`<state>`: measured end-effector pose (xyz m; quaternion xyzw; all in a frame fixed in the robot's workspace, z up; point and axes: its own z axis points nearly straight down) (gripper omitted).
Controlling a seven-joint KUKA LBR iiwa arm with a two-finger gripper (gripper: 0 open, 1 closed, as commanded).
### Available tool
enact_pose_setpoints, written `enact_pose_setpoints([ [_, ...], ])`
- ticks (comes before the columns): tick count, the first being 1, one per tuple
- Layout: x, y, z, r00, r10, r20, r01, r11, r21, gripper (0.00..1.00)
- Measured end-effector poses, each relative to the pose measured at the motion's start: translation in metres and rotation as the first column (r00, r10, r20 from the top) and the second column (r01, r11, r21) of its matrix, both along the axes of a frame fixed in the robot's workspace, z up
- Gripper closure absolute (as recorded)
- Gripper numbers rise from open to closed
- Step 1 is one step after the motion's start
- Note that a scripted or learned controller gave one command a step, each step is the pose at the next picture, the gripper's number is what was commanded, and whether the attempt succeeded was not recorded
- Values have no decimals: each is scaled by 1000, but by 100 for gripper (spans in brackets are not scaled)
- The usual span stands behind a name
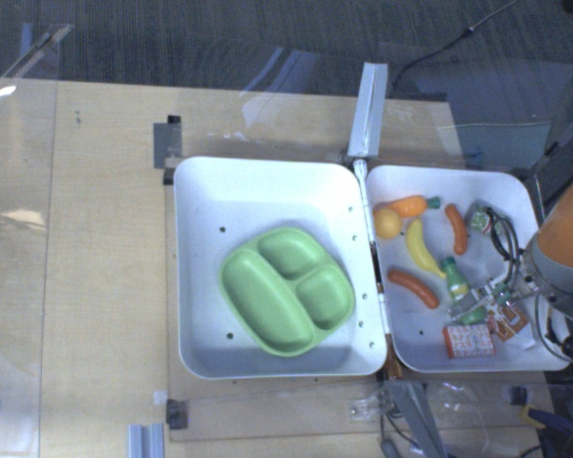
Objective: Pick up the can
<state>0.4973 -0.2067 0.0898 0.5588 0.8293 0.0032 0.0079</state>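
A: What takes up the most room?

B: The wooden bench [95, 256], with the left bin [267, 175] and the right bin [458, 175] touching along one edge. A green divided plate [286, 289] lies slantwise in the left bin, towards its near side.

A: And the arm?

B: The arm [565, 241] comes in from the right, its orange band over the right bin's far-right rim. The pincer [492, 299] hangs low inside that bin, among dark cables. I cannot tell whether it is wide or narrow, and I see nothing clearly held in it.

A: What lies in the right bin?

B: A banana [420, 246] in the middle, a carrot [406, 207] above it and a yellow fruit [388, 222] touching the carrot's left end. One red sausage [413, 287] lies below the banana, another [456, 229] to its right. A small green bottle [454, 277] sits just left of the pincer.

A: Where is the can?

B: The can [470, 341], red-labelled, lies on its side by the bin's near edge, just below and left of the pincer
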Motion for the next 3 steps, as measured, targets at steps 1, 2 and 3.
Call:
enact_pose_setpoints([
  [1, 4, 0, 12, 1000, 0, 8, 0, 1000, -1, 100],
  [2, 18, 31, 101, 990, -138, -10, 138, 990, 3, 100],
  [3, 114, 67, 100, 940, -341, -13, 341, 940, 4, 100],
])
